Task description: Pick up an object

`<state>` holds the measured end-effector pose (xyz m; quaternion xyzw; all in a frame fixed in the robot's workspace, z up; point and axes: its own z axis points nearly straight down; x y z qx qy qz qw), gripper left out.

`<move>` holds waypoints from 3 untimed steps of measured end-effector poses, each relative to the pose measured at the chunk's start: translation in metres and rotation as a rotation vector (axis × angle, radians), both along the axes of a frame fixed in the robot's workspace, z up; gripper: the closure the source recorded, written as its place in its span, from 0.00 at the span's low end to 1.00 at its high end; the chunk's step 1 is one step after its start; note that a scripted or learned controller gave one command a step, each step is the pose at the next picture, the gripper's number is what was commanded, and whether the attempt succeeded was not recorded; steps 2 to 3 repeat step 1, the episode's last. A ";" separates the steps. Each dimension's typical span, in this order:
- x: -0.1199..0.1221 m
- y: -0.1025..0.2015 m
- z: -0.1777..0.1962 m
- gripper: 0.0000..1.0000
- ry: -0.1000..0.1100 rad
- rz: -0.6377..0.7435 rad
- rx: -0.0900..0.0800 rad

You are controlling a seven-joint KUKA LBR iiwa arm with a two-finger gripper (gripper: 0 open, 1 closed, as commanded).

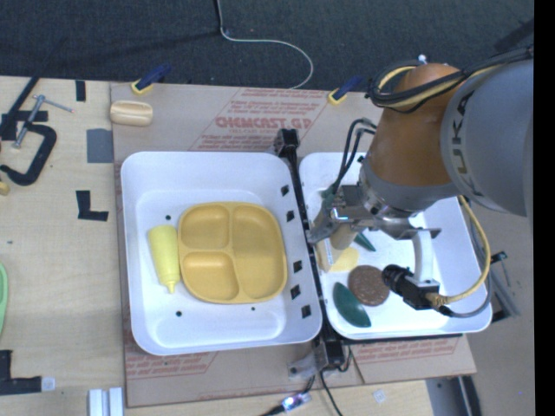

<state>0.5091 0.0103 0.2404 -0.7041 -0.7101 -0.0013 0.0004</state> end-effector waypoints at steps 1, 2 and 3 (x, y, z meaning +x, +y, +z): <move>-0.011 0.030 0.091 1.00 -0.005 -0.002 0.000; -0.011 0.030 0.091 1.00 -0.005 -0.002 0.000; -0.011 0.030 0.091 1.00 -0.005 -0.002 0.000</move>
